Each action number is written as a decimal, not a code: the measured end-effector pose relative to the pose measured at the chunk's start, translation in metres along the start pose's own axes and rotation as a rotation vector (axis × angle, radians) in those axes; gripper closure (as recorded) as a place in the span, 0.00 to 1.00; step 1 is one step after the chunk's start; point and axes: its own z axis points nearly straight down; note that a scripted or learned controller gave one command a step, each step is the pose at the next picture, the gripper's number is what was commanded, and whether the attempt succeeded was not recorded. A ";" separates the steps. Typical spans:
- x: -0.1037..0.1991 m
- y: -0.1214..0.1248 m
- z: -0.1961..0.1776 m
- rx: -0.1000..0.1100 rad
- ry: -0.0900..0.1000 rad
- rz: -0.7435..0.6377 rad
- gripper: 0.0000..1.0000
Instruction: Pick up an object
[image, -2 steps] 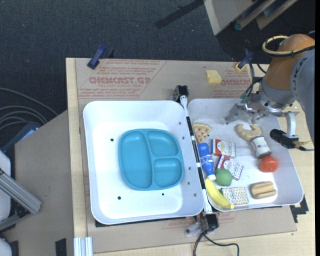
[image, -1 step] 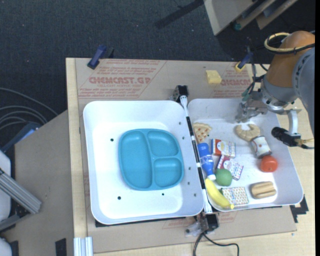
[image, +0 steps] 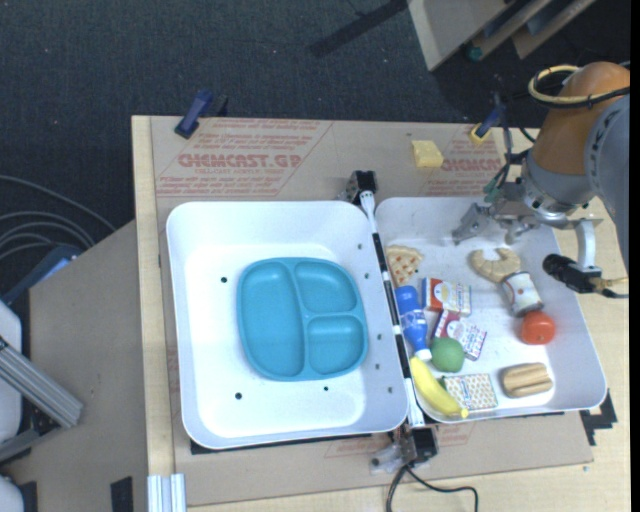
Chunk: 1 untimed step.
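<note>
Lying just below jaws (image: 490, 222): cookie (image: 495, 263)

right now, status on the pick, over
Gripper over right bin's far end, nothing seen held. Nearest item: tan pastry, just below it. Tomato and bread roll further off.

My one camera sits high above the bench (image: 300, 140), angled down over both bins (image: 200, 240) (probably from the front).
</note>
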 end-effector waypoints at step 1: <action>0.006 -0.001 0.011 0.005 0.002 0.000 0.00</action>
